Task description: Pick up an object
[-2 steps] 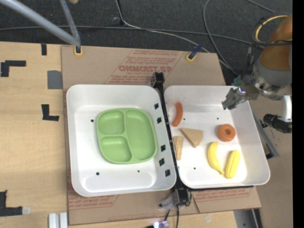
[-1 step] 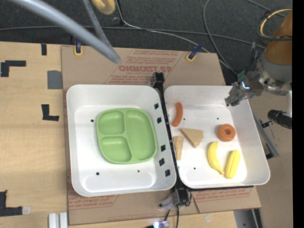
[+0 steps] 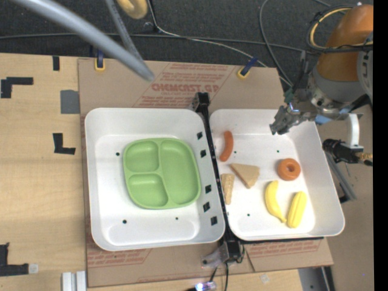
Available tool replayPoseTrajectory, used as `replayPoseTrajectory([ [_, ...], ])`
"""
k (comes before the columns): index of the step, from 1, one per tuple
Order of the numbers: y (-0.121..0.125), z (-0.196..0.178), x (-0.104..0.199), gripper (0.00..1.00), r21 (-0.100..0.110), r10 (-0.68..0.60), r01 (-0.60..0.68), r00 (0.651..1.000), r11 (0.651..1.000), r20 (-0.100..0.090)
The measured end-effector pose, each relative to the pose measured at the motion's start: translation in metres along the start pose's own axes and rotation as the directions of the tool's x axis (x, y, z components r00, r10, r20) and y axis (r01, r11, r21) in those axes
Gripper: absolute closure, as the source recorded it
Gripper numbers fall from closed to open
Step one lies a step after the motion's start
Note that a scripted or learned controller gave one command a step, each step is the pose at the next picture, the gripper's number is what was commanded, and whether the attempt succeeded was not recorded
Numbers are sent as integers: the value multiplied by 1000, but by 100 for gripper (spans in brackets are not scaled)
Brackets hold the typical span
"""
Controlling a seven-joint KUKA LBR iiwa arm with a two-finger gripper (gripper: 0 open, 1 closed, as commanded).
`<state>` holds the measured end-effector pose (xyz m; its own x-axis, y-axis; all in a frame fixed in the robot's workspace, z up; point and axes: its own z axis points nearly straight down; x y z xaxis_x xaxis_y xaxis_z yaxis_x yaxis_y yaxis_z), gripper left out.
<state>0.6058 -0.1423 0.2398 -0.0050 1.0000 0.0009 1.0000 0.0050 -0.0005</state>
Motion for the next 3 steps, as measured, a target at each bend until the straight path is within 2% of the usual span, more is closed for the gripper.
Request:
replayPoseTrajectory([
  [2, 26, 23, 103, 100, 2, -1, 1, 1000, 1000, 0],
  [3, 44, 18, 158, 100, 0, -2, 2, 1000, 1000, -1],
])
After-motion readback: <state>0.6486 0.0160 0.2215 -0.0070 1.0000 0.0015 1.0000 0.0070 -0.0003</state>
